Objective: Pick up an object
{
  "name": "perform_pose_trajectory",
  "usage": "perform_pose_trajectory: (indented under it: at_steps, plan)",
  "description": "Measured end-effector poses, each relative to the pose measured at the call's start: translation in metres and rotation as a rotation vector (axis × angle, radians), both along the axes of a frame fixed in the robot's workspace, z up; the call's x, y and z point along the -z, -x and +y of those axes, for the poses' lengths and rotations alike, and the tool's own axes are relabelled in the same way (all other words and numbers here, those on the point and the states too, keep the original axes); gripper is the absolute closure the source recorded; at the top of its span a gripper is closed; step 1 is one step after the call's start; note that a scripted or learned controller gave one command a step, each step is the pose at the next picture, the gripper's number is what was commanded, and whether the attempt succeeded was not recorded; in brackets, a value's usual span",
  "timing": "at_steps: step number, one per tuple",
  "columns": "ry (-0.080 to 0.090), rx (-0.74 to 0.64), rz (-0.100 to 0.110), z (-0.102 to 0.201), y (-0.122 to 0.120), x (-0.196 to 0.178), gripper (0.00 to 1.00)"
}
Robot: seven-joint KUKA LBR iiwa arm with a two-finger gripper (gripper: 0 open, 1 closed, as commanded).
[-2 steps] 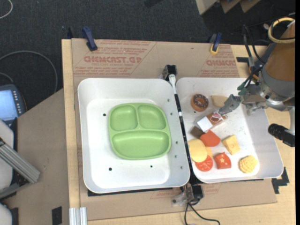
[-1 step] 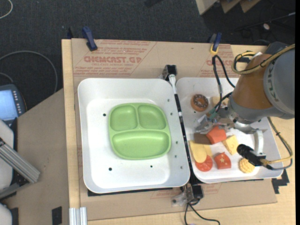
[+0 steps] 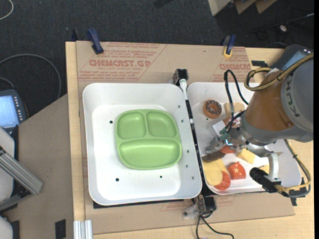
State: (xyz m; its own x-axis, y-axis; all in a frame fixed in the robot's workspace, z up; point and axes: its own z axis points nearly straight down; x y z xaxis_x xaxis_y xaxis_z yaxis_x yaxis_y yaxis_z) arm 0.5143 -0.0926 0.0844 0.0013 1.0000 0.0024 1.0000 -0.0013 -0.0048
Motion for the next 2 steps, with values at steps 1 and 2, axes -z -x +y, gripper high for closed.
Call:
perform_pose_trajectory:
  at_steps: [1,2]
  plan:
    - [0.002,0.001,-0.006,-0.001,-0.002,-0.01,1.0]
    - [0.002,-0.01,-0.017,0.073,-0.049,-0.106,1.0]
